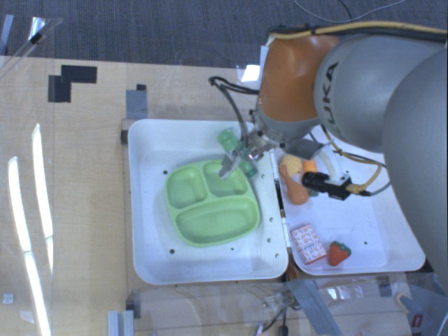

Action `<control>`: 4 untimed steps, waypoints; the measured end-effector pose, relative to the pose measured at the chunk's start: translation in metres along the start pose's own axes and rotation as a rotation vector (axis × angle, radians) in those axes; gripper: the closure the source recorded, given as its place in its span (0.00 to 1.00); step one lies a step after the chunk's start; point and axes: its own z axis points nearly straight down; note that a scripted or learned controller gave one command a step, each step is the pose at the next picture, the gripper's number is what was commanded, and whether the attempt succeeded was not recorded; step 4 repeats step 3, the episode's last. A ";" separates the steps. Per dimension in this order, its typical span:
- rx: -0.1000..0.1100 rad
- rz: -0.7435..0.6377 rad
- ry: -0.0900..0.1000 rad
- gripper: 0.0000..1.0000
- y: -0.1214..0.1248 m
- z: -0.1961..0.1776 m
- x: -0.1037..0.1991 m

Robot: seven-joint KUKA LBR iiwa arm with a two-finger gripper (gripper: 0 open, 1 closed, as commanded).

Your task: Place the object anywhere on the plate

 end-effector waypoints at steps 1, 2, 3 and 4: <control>0.000 0.000 0.000 0.00 0.000 0.000 0.000; 0.000 0.000 0.000 0.00 0.000 0.000 0.000; 0.000 0.000 0.000 0.00 0.000 0.000 0.000; 0.000 0.000 0.000 0.00 0.000 0.000 0.000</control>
